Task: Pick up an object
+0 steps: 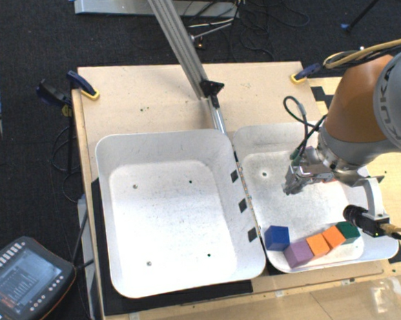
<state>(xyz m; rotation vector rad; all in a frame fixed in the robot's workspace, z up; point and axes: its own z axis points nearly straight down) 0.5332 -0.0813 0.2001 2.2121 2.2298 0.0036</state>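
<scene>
Four small blocks lie in a row along the front of the right bin (265, 144): a blue block (276, 237), a purple block (298, 253), an orange block (318, 243) and a green block (347, 232). My gripper (295, 181) hangs over the middle of the right bin, behind the blocks and apart from them. I see nothing between its fingers. The arm's grey and orange wrist covers the bin's right side.
The left bin (113, 197) sits beside the right one on the wooden bench. A metal pole (181, 43) slants in from the back to between the bins. Clamps sit at the bench's rear corners. A teach pendant (23, 280) lies on the floor, front left.
</scene>
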